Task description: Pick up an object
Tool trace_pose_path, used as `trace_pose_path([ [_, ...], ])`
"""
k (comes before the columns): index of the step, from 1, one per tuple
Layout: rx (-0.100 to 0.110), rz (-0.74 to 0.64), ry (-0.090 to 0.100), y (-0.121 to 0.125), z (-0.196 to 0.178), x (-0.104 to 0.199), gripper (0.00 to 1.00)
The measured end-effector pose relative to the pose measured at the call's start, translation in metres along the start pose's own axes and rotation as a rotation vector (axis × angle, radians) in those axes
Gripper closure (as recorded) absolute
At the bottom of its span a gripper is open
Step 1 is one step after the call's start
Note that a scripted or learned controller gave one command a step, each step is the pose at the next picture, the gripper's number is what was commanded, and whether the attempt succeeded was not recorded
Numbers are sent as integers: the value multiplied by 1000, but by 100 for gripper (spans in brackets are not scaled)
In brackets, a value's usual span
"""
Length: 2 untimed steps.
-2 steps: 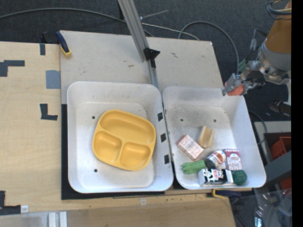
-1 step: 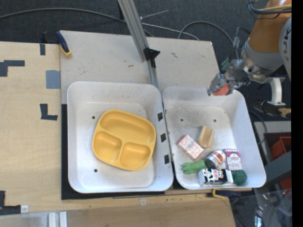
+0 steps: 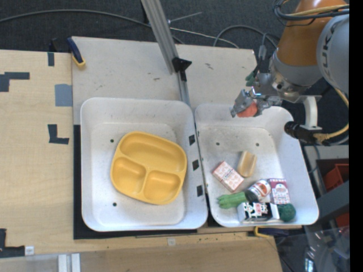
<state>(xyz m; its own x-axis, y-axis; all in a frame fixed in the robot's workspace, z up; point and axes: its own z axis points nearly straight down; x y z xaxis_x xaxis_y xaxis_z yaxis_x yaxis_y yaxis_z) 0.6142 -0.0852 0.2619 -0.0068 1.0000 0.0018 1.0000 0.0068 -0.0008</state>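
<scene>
One yellow tray (image 3: 148,168) lies in the left bin (image 3: 91,152), six small items crowd the right bin's (image 3: 295,152) near edge, and the gripper (image 3: 248,107), jaws clenched on one red thing (image 3: 248,111), hangs over that bin's far edge.

Right bin's (image 3: 295,152) far half unobstructed
</scene>
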Motion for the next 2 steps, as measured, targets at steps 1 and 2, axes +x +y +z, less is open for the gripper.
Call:
trace_pose_path([
  [1, 2, 2, -1, -8, 5, 43, 100],
  [2, 2, 0, 0, -7, 9, 99, 100],
])
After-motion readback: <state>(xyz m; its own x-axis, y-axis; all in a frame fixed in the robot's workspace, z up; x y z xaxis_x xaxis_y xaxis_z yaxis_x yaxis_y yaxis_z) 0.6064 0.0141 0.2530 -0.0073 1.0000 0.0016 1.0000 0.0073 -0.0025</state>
